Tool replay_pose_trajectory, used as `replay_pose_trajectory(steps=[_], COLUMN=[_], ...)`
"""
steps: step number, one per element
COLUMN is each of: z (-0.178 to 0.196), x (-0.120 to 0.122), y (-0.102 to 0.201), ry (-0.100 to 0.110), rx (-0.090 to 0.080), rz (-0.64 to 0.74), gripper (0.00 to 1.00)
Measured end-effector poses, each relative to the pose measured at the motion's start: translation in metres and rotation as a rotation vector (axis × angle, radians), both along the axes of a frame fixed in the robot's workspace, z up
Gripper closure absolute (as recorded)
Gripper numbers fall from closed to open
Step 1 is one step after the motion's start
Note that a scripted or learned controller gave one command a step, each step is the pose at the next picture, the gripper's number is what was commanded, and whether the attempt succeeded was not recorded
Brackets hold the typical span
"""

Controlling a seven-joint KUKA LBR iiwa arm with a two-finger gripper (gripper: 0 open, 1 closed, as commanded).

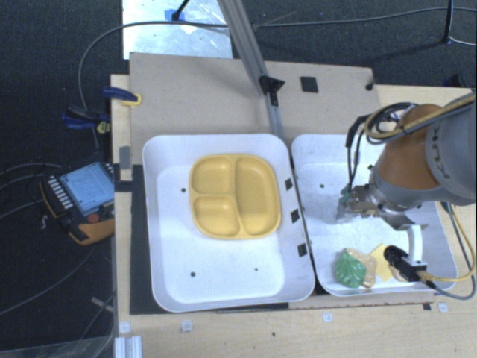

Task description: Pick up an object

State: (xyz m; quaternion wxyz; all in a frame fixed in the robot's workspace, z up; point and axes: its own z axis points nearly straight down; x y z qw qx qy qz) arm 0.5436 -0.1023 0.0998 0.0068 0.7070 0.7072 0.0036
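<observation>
Camera view shows the gripper (350, 203) low in the right bin (322, 171), finger state impossible to tell, well apart from the green toy (349, 268) near the front wall, risking an empty grasp.

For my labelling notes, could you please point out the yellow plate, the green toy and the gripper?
yellow plate (235, 196): camera view, central divider.
green toy (349, 268): camera view, middle of its body.
gripper (350, 206): camera view, at its tip.
</observation>
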Motion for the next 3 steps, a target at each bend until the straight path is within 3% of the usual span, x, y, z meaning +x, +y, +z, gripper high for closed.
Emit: replay_pose_trajectory(steps=[1,3], z=[0.059,0.16], x=[-0.002,0.0], y=[0.008,0.0], ry=[0.009,0.007], rx=[0.004,0.003], rz=[0.005,0.005], gripper=[1.0,1.0])
